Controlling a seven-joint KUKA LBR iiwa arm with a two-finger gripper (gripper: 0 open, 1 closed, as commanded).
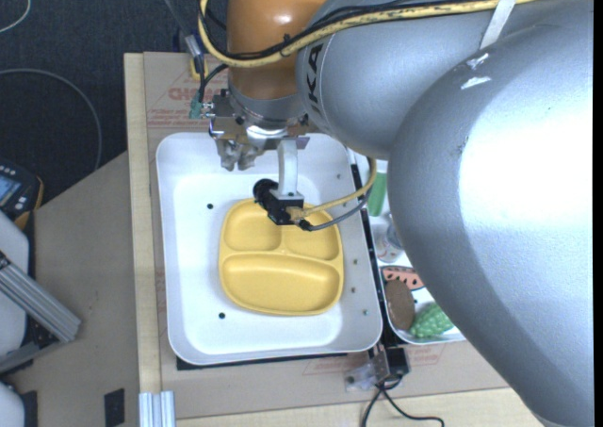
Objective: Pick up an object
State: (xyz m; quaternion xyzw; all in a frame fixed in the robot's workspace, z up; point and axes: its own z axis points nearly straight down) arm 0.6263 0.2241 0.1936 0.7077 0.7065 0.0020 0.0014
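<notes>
Camera view: yellow plate (281, 270) just clear of parted fingers (230, 156)

Dark grey carpet floor (66, 39), cardboard-topped bench (143, 255), a bit of aluminium rail (38, 301) lower left, pretty even light.

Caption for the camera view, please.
Gripper poised over the far end of the white bin holding a yellow divided plate.

The plate (281, 274) is yellow, its bin (184, 255) white, the table (143, 227) tan, the arm (452, 114) grey with an orange band (273, 10), a bumpy lump (433, 321) green, a slice (405, 276) red with dark specks.
</notes>
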